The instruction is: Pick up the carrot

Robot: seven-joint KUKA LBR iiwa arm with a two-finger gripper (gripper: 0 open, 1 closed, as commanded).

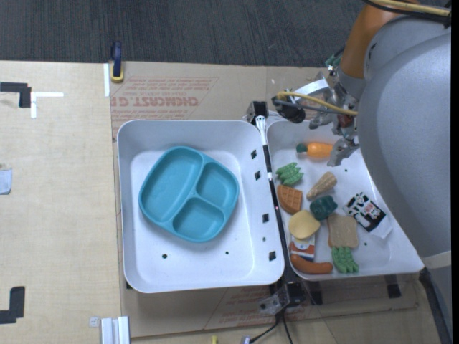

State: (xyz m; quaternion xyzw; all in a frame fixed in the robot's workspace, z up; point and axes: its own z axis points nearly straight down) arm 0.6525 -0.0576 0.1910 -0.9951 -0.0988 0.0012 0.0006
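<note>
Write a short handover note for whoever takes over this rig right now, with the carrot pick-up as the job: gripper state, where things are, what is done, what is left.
Gripper: at the far end of the right bin, just right of the carrot; it holds nothing that can be seen.
Carrot: lying on the right bin's floor near its far wall, green top toward the left, apart from the other toy foods.
Left bin: holds the blue divided plate.
Done: the arm has reached the carrot's end of the bin.
Left: close on the carrot and lift it; nothing is lifted yet.

Bright even overhead light; soft shadows inside white bins; focus slightly soft, mild glare on bin walls.
</note>
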